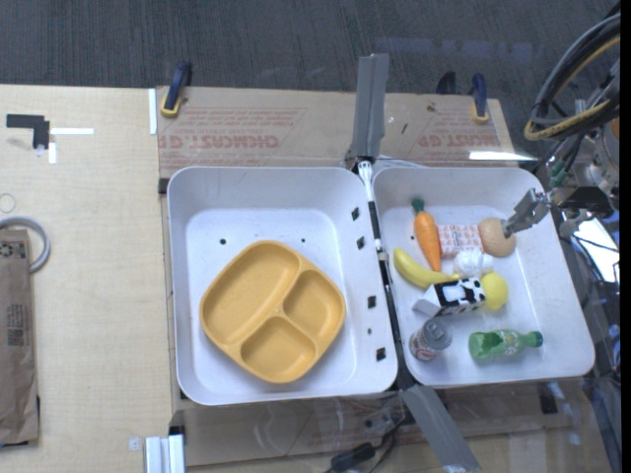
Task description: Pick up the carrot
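Carrot (426, 237) lies in the right bin (567, 264), leaf end toward the far wall, its tip just beside the banana (422, 269). I see my gripper (521, 217) at the potato-like lump (497, 236), across the wafer block (455, 236) from the carrot; whether its jaws are parted or closed, I cannot tell. I judge the carrot's bin-divider side leaves room for a descent.

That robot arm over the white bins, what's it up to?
It is meant to pick up the carrot, which lies untouched near the back of the right bin among other toy foods, just above a banana. The gripper sits at that bin's right side, next to a tan potato-like piece, holding nothing. The left bin holds a yellow divided plate.
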Controlling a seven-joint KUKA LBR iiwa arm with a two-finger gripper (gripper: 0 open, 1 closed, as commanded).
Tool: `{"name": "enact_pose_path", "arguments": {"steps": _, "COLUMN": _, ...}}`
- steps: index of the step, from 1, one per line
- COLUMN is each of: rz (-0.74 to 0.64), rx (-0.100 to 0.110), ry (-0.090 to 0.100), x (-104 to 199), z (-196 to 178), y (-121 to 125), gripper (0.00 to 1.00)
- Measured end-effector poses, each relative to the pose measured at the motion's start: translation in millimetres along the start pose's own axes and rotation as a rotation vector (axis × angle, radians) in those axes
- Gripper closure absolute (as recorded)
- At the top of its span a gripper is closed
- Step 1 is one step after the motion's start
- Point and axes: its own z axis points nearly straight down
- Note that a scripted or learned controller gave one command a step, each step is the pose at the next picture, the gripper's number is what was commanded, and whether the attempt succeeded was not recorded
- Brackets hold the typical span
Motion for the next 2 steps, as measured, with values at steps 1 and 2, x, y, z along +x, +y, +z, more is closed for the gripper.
{"name": "enact_pose_path", "arguments": {"steps": 1, "rz": -0.118, "rx": 0.001, "ry": 0.000, "x": 25, "z": 89, "y": -45, "gripper": 0.00}}
{"name": "enact_pose_path", "arguments": {"steps": 2, "rz": -0.171, "rx": -0.001, "ry": -0.001, "x": 86, "z": 93, "y": 33, "gripper": 0.00}}
